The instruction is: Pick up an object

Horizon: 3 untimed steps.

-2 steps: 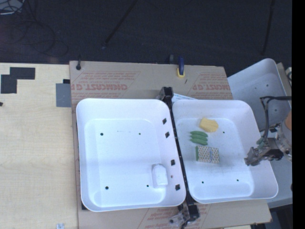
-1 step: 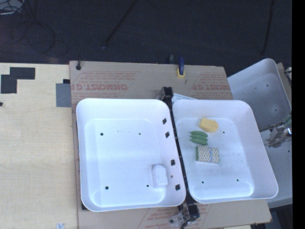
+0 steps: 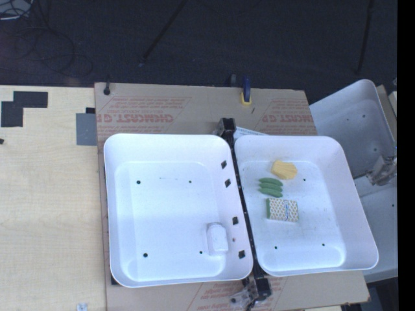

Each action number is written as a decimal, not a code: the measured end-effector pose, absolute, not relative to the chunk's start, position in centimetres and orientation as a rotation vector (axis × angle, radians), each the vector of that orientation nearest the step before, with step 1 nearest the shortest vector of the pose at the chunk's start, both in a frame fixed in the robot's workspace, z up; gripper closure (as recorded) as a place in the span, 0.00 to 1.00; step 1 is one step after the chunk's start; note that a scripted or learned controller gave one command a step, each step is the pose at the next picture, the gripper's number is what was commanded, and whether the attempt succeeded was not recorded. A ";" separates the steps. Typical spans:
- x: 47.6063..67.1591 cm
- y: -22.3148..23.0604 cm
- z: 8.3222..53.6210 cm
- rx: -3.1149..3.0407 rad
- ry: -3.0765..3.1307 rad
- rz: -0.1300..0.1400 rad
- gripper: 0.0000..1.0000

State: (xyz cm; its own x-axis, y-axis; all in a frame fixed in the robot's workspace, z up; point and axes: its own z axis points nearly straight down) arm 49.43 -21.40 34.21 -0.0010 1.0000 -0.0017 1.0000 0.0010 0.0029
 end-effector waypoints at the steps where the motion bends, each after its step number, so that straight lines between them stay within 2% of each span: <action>1: 47.6 -9.9 32.4 2.215 2.239 -0.001 1.00; 2: 47.4 -20.4 27.2 2.233 2.218 -0.007 1.00; 3: 48.6 -19.3 32.6 2.218 2.221 0.002 1.00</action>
